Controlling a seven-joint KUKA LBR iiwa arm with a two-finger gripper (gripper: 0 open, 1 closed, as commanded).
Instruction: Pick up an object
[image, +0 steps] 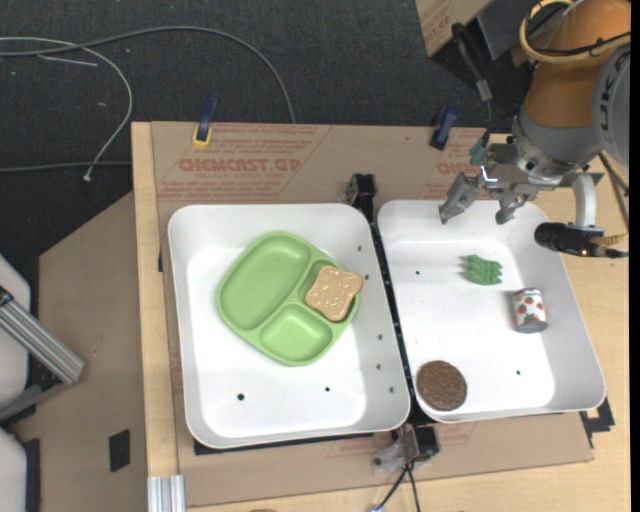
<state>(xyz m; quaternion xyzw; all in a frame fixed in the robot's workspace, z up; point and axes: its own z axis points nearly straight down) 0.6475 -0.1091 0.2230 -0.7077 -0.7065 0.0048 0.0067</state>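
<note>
Landmark: right bin (560, 390), the white tray on the right side of the bench, its left wall touching the left bin (200, 400)
Arm: grey with an orange band, reaches in over the far right corner of the right bin
Gripper (485, 205): hangs above the far edge of the right bin, near its far left portion; the two fingers are spread apart with nothing between them
Green object (483, 269): small, leafy-looking, lies on the floor of the right bin in its far half, just below the gripper and apart from it
Small can (529, 309): white with red marks, lies in the right bin near the right wall, just nearer than the green object
Brown disc (441, 385): round, dark brown, sits at the near left corner of the right bin, touching or overlapping the rim
Green plate (262, 290): three-compartment plate, in the left bin, well apart from the right bin's contents
Toast slice (332, 292): lies on the green plate's right side, toward the right bin, across the divider
</note>
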